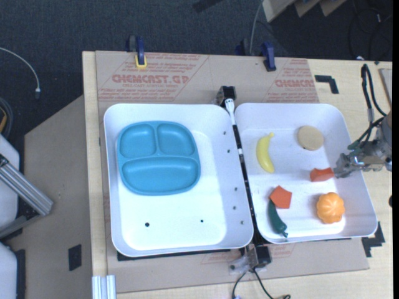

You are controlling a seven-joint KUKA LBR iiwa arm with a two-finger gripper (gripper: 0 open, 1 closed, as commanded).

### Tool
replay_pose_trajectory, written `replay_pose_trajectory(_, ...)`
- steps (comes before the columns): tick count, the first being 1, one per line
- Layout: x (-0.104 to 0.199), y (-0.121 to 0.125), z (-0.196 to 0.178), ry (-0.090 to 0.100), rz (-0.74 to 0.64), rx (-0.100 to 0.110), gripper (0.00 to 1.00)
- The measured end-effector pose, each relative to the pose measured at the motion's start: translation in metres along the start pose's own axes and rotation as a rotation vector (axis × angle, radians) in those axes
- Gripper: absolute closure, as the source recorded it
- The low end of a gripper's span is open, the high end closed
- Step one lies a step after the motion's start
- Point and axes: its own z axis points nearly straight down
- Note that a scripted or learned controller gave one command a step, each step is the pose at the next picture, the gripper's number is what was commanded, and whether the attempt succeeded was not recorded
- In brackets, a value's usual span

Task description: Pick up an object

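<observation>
Lying near the right wall of the right bin (249,167), about midway between its far and near edges, a small red-orange block (322,174) looks like the piece the arm is going for. The gripper (345,167) sits just beside the block's right end, perhaps touching it, but at this size I cannot tell its state or whether anything is caught in it. To do this step well, I judge the tool should centre over the block before closing, since a contact at one end would likely push it toward the bin's middle. A tan round piece (310,137) lies toward the far right corner and an orange fruit (330,207) toward the near right corner, both apart from the block.
</observation>
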Motion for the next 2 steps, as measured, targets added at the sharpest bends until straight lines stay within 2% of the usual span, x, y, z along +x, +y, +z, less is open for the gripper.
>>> replay_pose_trajectory(1,-0.002,0.01,-0.047,0.0,-0.001,-0.001,1.0)
replay_pose_trajectory(2,0.047,0.031,-0.043,0.004,-0.005,0.003,1.0)
